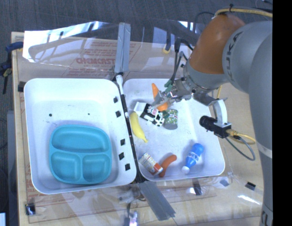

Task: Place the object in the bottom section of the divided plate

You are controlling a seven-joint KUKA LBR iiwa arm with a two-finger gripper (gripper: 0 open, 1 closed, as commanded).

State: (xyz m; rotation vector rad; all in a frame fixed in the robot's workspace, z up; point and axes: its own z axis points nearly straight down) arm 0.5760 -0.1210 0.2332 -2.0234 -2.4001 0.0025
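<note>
A blue divided plate (pixel 81 154) lies in the left bin (pixel 37 98), with one wide section at the top and two smaller ones along the bottom. My gripper (pixel 166 99) hangs low over the upper middle of the right bin (pixel 212 145). It sits just above a cluster of objects: an orange carrot (pixel 156 89), a small orange piece (pixel 162 107), a black-and-white patterned object (pixel 152 114) and a greenish can (pixel 171 119). Whether anything is held is hidden by the wrist.
In the right bin also lie a yellow banana (pixel 137 126) beside the divider, a reddish sausage (pixel 167 162) next to a small tin (pixel 148 161), and a blue-and-white bottle (pixel 193 156). A black cable fitting (pixel 213 125) juts from the arm.
</note>
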